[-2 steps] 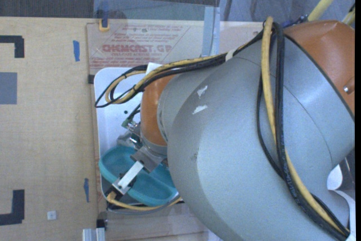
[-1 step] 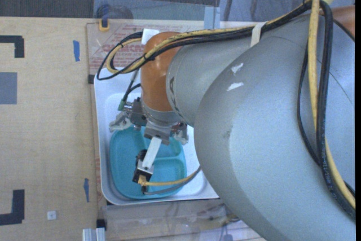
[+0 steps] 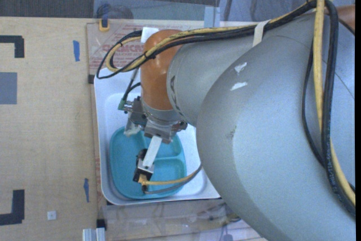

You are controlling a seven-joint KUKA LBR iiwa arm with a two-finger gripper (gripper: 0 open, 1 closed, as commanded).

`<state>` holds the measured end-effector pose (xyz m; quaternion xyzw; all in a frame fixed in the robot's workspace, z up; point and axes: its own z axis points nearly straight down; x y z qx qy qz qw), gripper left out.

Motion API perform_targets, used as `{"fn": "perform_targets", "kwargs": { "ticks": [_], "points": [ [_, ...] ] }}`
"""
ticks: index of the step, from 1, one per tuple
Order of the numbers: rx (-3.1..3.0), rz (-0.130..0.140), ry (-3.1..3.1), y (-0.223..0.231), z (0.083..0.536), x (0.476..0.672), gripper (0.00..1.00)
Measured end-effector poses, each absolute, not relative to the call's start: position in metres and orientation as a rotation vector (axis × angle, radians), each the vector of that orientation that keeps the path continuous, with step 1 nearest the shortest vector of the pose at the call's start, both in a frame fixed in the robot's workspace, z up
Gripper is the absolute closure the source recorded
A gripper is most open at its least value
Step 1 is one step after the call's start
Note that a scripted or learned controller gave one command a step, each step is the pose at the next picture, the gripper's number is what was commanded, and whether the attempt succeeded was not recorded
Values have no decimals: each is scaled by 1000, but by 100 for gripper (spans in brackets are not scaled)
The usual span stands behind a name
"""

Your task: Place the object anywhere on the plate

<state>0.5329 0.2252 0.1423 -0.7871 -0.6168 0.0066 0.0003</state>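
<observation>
I have the gripper (image 3: 148, 125) low over the blue plate (image 3: 121, 175), above its upper left part. The plate lies at the lower end of the white bin (image 3: 104, 101) as I see it. The grey arm (image 3: 254, 121) and its orange band (image 3: 158, 73) block my line down onto the tool, so I cannot tell whether the gripper is spread, pressed together or pinching anything. I cannot tell where the object is either; it may sit under the gripper, in its hold or on the plate beneath it. I judge this to be the placing step, with the tool at the drop spot. If the object is held, the next move calls for 1 clean release straight down onto the plate. After that comes a vertical lift that clears the plate's ridges and the bin wall.
</observation>
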Motion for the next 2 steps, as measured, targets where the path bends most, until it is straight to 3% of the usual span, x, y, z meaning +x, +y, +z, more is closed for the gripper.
{"fn": "perform_targets", "kwargs": {
  "ticks": [1,2],
  "points": [
    [-2338,9,-2097,174,219,521,100],
    [-2685,18,-1623,135,131,508,100]
  ]
}}
